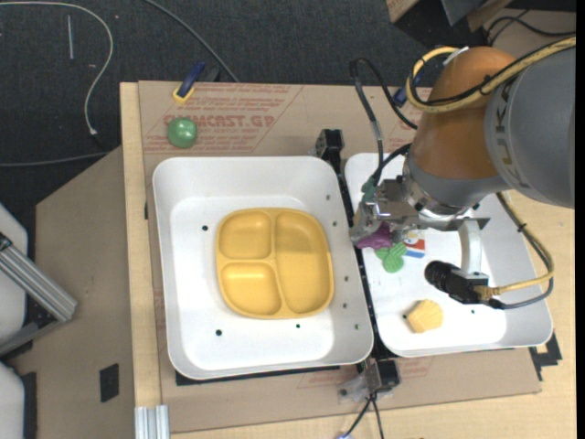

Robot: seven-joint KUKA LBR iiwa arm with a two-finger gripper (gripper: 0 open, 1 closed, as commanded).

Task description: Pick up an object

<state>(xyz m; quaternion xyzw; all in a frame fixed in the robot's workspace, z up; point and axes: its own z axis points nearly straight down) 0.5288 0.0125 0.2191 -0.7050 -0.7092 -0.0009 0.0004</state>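
Two shallow white bins are counted: the left bin (174,190) and the right bin (512,273). One yellow three-compartment plate (274,263) is counted, as are one small yellow block (424,316), one purple item (373,240), one green item (393,262) and one red-and-blue scrap (414,245). One green ball (182,133), one blue-and-yellow clamp (190,82) and one cardboard sheet (274,122) are also counted

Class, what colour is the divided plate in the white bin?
Yellow; the camera view shows the divided plate best.
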